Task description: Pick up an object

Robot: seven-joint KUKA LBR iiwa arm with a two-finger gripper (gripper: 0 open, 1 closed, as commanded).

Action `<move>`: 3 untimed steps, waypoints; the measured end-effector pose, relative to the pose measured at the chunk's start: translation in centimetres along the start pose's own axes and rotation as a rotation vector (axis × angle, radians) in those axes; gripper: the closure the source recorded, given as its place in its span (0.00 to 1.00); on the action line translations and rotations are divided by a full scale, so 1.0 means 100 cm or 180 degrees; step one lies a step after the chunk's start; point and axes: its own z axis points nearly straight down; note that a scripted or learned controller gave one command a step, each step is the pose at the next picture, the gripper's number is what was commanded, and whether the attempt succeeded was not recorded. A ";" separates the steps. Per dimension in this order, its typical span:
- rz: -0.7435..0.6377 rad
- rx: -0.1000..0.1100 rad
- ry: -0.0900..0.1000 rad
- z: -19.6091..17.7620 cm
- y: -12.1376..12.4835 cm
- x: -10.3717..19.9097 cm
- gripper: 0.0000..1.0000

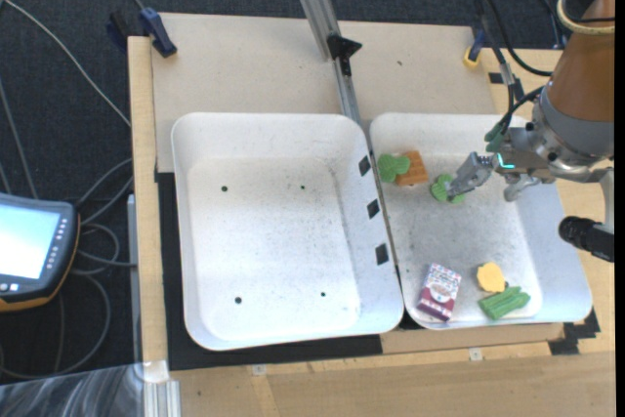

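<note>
In the right-hand bin (547, 239), the fingers (471, 177) sit at a small green object (446, 188); whether they grip it cannot be told. Beyond that object toward the left bin (264, 229) lies a green-and-orange toy (403, 168). Near the right bin's front rim: a purple packet (440, 291), a yellow piece (490, 276) and a green piece (505, 302).

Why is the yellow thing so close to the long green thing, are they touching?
Touching. In the camera view, the yellow thing sits right against the top of the long green thing near the front edge of the right bin, with no white bin floor showing between them.
</note>
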 end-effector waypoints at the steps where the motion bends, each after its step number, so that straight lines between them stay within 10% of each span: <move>1: 0.0000 -0.0018 -0.0003 -0.002 0.001 0.000 0.00; 3: 0.0003 0.0004 0.0001 0.103 -0.001 0.006 0.00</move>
